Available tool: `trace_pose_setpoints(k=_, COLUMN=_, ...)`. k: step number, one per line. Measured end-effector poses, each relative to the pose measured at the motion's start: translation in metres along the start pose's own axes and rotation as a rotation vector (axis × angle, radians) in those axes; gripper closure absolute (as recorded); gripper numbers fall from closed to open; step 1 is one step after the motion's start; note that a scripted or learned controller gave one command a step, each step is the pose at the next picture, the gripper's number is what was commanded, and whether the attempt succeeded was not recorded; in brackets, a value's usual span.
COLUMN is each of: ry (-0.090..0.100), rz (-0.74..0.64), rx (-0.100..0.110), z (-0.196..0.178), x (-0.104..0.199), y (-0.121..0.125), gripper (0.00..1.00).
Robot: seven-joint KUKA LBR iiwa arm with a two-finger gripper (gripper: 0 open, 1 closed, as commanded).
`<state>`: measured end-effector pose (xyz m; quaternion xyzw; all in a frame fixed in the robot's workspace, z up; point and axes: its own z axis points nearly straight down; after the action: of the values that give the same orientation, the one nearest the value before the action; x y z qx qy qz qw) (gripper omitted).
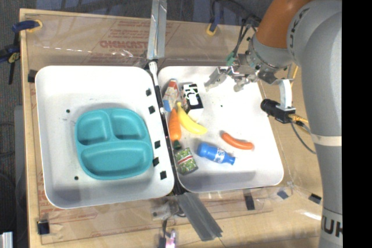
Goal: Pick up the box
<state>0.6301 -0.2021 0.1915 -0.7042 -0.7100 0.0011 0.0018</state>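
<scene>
Overhead view of the workcell. The gripper (228, 81) hangs over the upper part of the right bin (264, 168), its two fingers (213, 79) spread apart with nothing between them. The box (192, 96), black and white, lies just left of the fingers near the bin's left wall, beside a banana (190, 121), a carrot (175, 125), and a tube (171, 94). Lower lie a sausage (237, 141), a blue bottle (215, 154) and a green can (186, 161). The left bin (52, 125) holds a teal divided tray (112, 143). Both bins rest on a tabletop (87, 32) covered in clear plastic sheet; dark floor surrounds it.
</scene>
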Motion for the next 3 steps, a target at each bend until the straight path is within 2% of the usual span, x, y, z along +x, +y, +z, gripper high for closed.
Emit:
trace_pose_setpoints(k=1, ry=-0.005, rz=0.123, rx=-0.028, z=0.07, x=-0.009, y=-0.033, gripper=0.0)
trace_pose_setpoints(k=2, ry=-0.009, rz=0.221, rx=-0.037, z=0.08, x=0.04, y=-0.023, gripper=0.0)
trace_pose_setpoints(k=3, ry=0.007, rz=0.413, rx=-0.034, z=0.082, x=0.075, y=-0.023, gripper=0.0)
